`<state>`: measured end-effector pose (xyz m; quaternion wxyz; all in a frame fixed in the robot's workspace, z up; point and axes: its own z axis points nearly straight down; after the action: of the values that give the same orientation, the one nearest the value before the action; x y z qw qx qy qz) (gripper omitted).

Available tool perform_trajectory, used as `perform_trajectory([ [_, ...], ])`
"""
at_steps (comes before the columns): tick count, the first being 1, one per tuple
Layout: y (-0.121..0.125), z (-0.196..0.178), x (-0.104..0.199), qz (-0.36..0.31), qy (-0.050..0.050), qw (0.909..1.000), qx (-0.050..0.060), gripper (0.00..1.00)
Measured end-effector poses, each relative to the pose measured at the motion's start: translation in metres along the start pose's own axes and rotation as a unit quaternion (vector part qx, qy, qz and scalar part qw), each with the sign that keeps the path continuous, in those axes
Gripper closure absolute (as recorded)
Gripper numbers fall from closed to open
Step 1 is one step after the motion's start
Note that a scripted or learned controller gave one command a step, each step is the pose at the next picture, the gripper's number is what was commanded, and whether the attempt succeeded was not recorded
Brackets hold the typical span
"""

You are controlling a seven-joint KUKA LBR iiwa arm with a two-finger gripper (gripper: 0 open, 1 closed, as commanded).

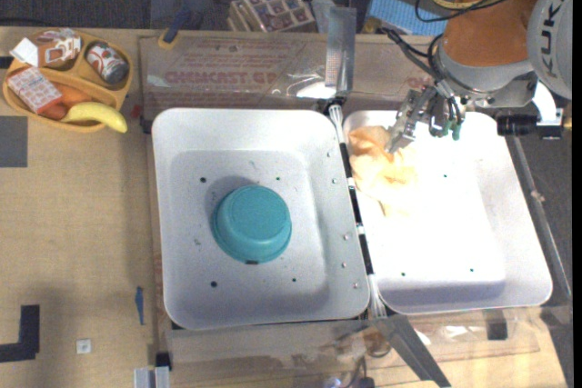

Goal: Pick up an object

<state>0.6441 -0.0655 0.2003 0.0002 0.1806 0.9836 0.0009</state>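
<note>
- Cloth [382, 166], pale orange and cream, soft and crumpled, lies in the far left part of the right bin [473, 268], close against the wall that bin shares with its neighbour.
- My claw [400, 137] hangs over the far edge of that cloth, fingers pointing down and toward the left; the tips look to be at the cloth or just above it, and I cannot tell which.
- Whether my claw is released or clenched I cannot tell; the tips blur against the fabric, and no cloth shows clearly between them.
- My arm [496, 4] comes in from the far right, its orange band large above the wrist, with dark cables looping around it.
- Left bin [182, 150] sits just beside the right one, their walls touching along the middle.
- Teal bowl [253, 223], upside down, rests near the middle of the left bin, well apart from my claw.
- Yellow tray [55, 100] sits on the bench at the far left, holding a banana [95, 114] and some small packets.
</note>
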Motion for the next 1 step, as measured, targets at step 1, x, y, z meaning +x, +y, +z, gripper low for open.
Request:
perform_trajectory([
  [1,-0.0340,0.0217,-0.0251,-0.096,-0.002,0.9954,0.000,1.00],
])
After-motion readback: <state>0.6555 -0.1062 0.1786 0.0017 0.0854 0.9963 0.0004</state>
